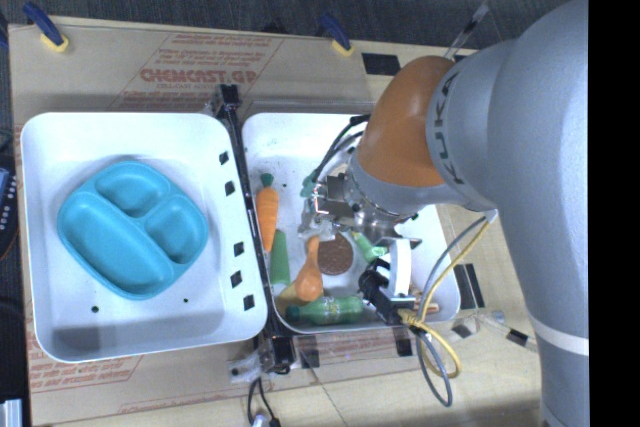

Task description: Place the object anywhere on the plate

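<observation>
- The arm [470,135] is down in the right bin [290,140], with the gripper [335,220] low over a pile of toy food. Honestly can't tell what state the tool is in, since the wrist hides it.
- The blue plate [132,227] sits in the left bin [120,140], well apart from the gripper.
- Which piece it's after I can't say. Nearest to the gripper are a brown round piece [335,257], an orange chunk [309,283] and a green piece [330,311]. A carrot [267,212] lies on the plate side of the gripper.
- My guess: these are light, stiff plastic and kinda slick. I'd pinch the carrot across its thick middle, since the tapered end would likely squirt out.
</observation>
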Controlling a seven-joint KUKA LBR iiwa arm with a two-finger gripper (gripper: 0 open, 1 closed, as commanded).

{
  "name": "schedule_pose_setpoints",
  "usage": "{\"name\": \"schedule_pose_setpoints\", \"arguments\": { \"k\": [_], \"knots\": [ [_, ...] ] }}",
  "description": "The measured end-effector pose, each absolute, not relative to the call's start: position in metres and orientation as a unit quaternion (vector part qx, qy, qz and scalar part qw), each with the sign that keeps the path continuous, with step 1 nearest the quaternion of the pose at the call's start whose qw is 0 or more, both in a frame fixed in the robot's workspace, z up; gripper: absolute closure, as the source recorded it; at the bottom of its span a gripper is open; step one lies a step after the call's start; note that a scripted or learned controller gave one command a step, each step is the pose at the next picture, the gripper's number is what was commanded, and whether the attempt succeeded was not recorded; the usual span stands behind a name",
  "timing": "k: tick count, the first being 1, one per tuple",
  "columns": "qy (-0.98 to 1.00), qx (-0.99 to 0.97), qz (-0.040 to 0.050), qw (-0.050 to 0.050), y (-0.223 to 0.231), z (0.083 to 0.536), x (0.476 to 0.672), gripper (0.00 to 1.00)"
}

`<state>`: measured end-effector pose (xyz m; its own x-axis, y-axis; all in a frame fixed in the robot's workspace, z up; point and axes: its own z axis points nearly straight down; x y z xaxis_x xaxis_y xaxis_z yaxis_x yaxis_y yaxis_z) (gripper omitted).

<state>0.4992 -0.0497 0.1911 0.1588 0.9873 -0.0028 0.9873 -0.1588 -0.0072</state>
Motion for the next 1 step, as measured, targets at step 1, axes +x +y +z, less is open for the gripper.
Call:
{"name": "schedule_pose_setpoints", "arguments": {
  "k": [1],
  "knots": [
    [-0.651,-0.759,0.0027,0.004,0.0250,0.1988,0.5428,1.00]
  ]
}}
